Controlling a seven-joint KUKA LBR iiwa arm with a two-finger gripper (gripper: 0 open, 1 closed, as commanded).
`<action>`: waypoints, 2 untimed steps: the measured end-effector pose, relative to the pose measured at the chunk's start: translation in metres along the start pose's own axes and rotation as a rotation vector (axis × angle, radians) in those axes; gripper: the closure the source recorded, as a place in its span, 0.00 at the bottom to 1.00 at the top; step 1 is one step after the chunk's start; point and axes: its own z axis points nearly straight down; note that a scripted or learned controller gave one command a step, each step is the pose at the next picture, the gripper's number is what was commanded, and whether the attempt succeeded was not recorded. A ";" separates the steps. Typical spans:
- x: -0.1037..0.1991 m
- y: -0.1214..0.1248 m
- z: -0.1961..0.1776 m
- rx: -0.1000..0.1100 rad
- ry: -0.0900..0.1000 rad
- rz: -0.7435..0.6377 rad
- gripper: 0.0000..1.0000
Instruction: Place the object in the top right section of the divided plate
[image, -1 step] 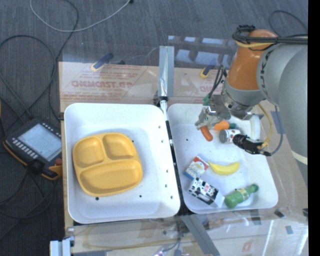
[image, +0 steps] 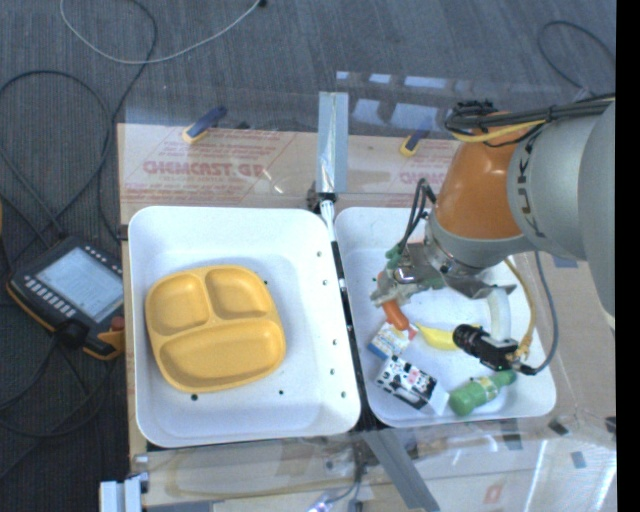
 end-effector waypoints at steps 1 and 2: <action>0.083 0.009 -0.043 -0.002 0.000 -0.280 1.00; 0.164 0.044 0.037 0.002 -0.001 -0.238 1.00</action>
